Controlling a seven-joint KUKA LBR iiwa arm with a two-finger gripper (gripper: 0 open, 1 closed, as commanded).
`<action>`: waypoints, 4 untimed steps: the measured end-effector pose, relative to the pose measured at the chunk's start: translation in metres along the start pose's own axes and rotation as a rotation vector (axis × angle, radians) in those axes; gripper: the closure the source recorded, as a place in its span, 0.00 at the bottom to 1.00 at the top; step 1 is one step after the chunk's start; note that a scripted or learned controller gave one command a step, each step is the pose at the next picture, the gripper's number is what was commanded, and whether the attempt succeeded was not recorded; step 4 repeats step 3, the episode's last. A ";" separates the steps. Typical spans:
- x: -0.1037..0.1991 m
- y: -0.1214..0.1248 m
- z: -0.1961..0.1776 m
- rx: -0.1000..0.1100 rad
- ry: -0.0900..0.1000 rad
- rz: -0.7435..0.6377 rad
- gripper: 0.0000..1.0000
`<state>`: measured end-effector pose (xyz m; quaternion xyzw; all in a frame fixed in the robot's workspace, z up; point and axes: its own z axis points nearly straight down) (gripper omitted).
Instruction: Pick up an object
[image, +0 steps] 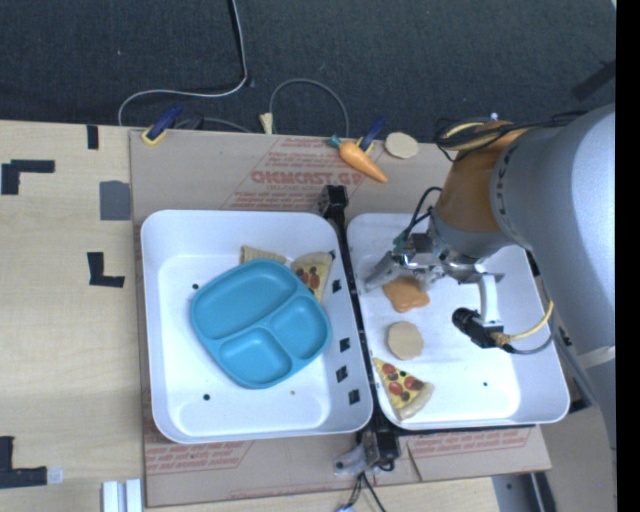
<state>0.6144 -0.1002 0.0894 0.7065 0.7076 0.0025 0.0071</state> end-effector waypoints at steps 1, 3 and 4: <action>0.002 0.032 0.001 0.008 0.005 0.000 0.00; 0.001 0.032 -0.009 0.003 0.001 -0.001 0.00; 0.001 0.032 -0.009 0.003 0.001 -0.001 0.00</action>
